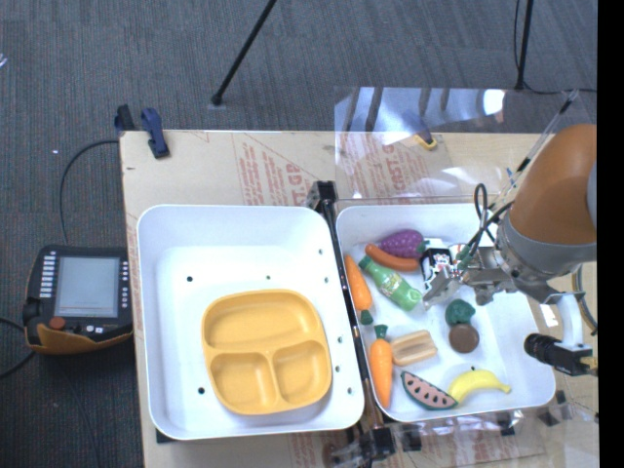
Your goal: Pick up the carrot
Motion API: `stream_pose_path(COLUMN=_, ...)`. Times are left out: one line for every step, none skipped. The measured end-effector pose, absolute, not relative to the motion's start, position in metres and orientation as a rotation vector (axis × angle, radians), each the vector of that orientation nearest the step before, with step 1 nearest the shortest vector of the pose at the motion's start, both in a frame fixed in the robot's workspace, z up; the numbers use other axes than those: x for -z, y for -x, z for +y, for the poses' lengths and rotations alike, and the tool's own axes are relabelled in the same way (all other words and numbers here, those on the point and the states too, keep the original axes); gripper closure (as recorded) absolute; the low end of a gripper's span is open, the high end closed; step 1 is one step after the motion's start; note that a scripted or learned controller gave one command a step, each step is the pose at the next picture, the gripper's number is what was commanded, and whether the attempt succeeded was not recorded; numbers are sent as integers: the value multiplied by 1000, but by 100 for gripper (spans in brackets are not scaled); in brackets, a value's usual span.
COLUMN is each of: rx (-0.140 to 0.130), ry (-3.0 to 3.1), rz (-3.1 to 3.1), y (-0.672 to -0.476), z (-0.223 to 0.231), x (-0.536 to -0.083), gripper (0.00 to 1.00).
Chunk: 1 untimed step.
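Two orange carrots lie in the right bin (526, 378). One carrot (380, 370) with a green top sits near the bin's front left corner. The other carrot (358, 283) lies along the left wall. My gripper (435, 273) hovers in the middle of that bin, just right of a green bottle (392, 284). It is well to the right of both carrots and touches neither. Its fingers stand open with nothing between them. The arm's orange band (558, 185) fills the right side above it.
The right bin also holds purple grapes (401, 241), an orange-red pepper (390, 258), broccoli (459, 311), a brown ball (464, 337), a bread roll (413, 346), a watermelon slice (427, 390) and a banana (479, 384). A yellow divided plate (263, 349) lies in the left bin (175, 252).
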<state>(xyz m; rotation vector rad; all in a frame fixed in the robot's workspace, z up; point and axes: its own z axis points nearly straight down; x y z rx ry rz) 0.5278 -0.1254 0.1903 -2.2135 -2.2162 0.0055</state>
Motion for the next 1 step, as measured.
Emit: stream_pose_path(rx=-9, ry=2113, rz=-2322, y=-475, z=-84, x=-107, gripper=0)
